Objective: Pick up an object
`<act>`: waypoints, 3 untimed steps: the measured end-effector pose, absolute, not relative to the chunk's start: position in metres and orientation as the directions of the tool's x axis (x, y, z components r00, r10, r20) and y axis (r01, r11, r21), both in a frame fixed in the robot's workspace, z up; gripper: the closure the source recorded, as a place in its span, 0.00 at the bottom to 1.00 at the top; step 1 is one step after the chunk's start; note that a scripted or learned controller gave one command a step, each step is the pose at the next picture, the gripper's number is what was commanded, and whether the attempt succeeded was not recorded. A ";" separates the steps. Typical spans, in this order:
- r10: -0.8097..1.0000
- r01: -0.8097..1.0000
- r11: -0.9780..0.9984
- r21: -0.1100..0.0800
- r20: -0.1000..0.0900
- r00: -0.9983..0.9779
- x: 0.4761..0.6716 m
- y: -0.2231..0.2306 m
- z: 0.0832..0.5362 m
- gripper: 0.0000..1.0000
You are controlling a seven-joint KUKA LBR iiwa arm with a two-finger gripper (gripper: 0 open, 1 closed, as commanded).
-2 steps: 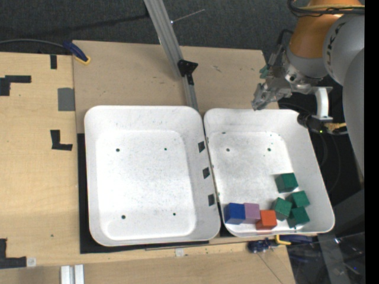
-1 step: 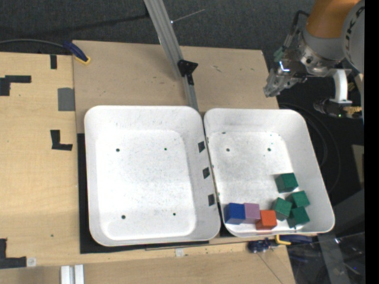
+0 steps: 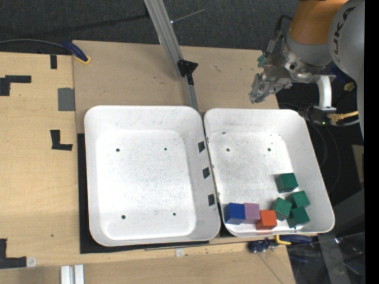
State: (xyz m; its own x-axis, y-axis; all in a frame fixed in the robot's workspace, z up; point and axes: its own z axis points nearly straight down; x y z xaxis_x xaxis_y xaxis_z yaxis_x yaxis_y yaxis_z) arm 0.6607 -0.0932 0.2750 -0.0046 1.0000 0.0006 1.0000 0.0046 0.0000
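1. The gripper (image 3: 260, 92) hangs above the desk (image 3: 130, 76), just past the right bin's (image 3: 249, 158) far rim; whether it is spread or closed, I cannot tell.
2. Blue block (image 3: 235, 212), purple block (image 3: 252, 210), orange block (image 3: 267, 219) and green blocks (image 3: 293, 200) crowd that bin's near right corner.

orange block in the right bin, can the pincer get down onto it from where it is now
Probably, but tightly: nothing lies over the orange block, though a purple block and a green block crowd it. The pincer hangs beyond the bin's far rim.
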 end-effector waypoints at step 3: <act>1.000 1.000 0.005 -0.005 0.001 -0.005 0.594 0.035 0.234 1.00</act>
